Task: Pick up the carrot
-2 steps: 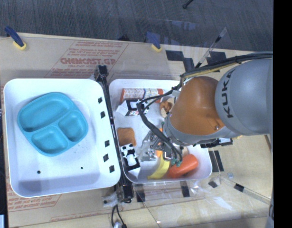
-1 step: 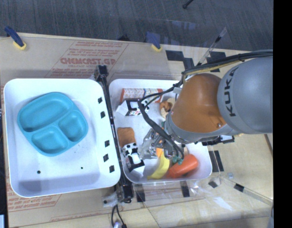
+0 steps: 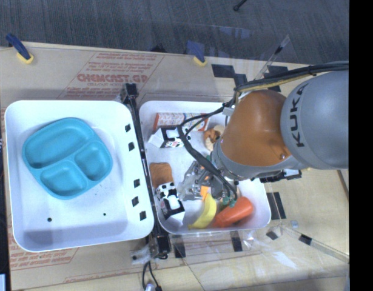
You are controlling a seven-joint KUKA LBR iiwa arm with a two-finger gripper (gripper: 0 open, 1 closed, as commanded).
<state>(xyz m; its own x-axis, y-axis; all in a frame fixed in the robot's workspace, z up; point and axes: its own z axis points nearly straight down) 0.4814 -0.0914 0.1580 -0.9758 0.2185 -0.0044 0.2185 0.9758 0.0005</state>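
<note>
**Gripper low in the right bin, one carrot just beside it**

Two blue clamps (image 3: 19,48) sit on the far edge of the cardboard sheet (image 3: 71,80), one at its left corner and one near the middle. Two white bins stand on the sheet, side by side.

The left bin (image 3: 28,223) holds one thing, a blue plate (image 3: 65,156) with three compartments. It lies in the far half of the bin.

The right bin (image 3: 174,107) is crowded. At its far left lies one printed packet (image 3: 171,121). Nearer the camera along the left wall are one brown slab (image 3: 161,173) and then one black-and-white patterned piece (image 3: 168,204).

The gripper (image 3: 201,190) hangs low over the near half of this bin, just right of those pieces. How wide it stands cannot be made out from this angle, nor whether it has hold of anything.

Directly below the gripper in the view lies one yellow banana (image 3: 203,214), its near end by the bin's near wall.

One carrot (image 3: 236,211), orange-red, lies just right of the banana against the near wall, toward the near right corner. Its left end is touching the banana or very close to it; I cannot tell which.

The arm (image 3: 313,126), grey with its orange band, covers the right part of the bin.
</note>
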